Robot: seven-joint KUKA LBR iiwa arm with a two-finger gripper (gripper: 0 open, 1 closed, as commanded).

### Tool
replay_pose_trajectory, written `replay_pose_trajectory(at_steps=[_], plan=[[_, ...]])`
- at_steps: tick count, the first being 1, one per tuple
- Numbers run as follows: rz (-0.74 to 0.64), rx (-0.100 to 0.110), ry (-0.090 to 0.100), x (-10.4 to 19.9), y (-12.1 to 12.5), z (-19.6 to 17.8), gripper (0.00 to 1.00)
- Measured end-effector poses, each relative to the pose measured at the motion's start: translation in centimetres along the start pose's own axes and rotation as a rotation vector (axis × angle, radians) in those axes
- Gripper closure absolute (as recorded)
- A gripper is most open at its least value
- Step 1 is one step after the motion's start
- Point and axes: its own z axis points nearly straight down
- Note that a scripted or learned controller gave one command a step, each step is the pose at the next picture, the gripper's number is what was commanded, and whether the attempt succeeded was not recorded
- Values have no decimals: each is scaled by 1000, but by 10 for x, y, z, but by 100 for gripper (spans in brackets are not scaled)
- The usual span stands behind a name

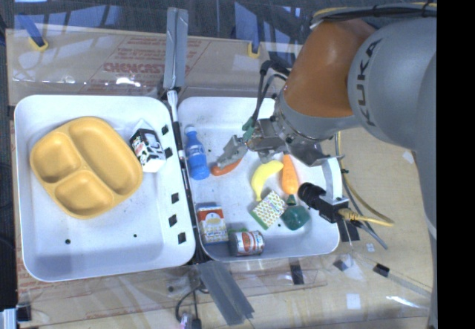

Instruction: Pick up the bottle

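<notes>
The bottle (195, 153) is blue with a pale cap and lies lengthwise along the left wall of the right bin (223, 108). My gripper (237, 148) hangs low over the middle of that bin, to the right of the bottle and apart from it. It is just above a small orange-red item (225, 167). Nothing shows held in the gripper. The arm's orange band (323, 71) and grey wrist cover the bin's far right part.
Also in the right bin are a banana (263, 176), an orange carrot (289, 174), a green patterned packet (269, 209), a dark green piece (295, 218), a can (247, 242) and a small carton (211, 223). The left bin (96, 253) holds a yellow divided plate (84, 164) and a black-and-white carton (148, 146).
</notes>
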Motion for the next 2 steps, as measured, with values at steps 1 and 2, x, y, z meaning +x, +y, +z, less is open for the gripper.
replay_pose_trajectory(at_steps=[1, 2], plan=[[9, 1, 1, 14, -39, 57, 0], [5, 1, 0, 13, -38, 47, 100]])
